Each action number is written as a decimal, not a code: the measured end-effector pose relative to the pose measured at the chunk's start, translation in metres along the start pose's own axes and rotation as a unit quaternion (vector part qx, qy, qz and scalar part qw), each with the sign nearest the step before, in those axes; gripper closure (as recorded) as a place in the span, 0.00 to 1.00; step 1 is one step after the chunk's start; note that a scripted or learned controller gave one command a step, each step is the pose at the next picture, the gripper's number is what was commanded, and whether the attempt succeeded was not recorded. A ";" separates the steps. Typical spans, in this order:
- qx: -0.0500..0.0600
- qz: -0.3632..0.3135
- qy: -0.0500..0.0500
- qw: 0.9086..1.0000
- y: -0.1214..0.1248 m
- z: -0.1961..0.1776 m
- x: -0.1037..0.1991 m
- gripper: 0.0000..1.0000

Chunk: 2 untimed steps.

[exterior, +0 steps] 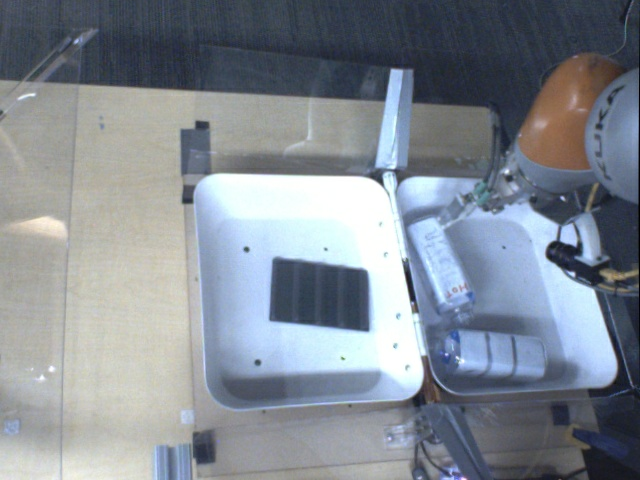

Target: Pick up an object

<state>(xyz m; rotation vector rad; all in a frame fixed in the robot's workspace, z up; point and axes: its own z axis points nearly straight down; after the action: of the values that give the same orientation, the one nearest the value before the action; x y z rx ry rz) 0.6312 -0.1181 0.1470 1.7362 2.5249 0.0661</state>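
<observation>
1. Lying slanted along the right bin's (600, 368) left side: a clear bottle (442, 268), a grey roll (500, 355) just below it.
2. The gripper (487, 196) sits near the bottle's top end; its state I cannot tell.
3. Looks like the approach step; next, it needs to straddle the bottle squarely.
4. Left bin (300, 388) holds a dark pad (320, 294).
</observation>
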 end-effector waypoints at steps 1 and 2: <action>0.031 -0.013 0.013 0.999 -0.040 -0.002 0.009 0.00; 0.038 0.083 0.014 0.996 -0.138 -0.001 0.041 0.00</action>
<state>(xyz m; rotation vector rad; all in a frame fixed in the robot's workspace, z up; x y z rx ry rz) 0.4880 -0.1288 0.1357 1.9839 2.4266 0.0030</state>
